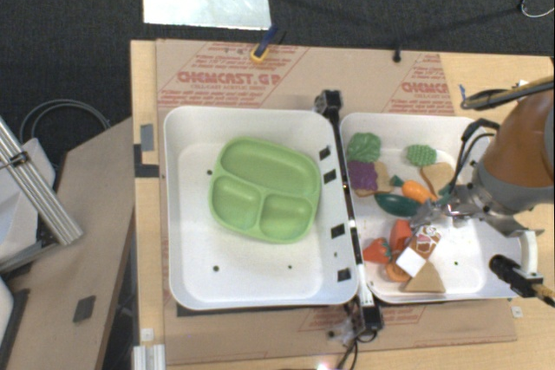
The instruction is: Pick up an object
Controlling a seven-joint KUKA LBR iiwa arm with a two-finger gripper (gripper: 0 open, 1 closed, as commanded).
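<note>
The arm (520,160) has a broad orange band above a grey wrist section. Black cables loop along its near side. The gripper (431,215) assembly is dark metal with small fittings.

We read "CHEMCAST GP" in red letters on the brown protective sheet (230,74) covering the bench, above the left bin. The same red print recurs at the sheet's upper right, above the right bin, too blurred to spell out fully.

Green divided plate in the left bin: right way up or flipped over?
Right way up. The green plate lies flat in the left bin, its three compartments facing the camera as hollows with raised rims between them, and nothing lies in them.
</note>
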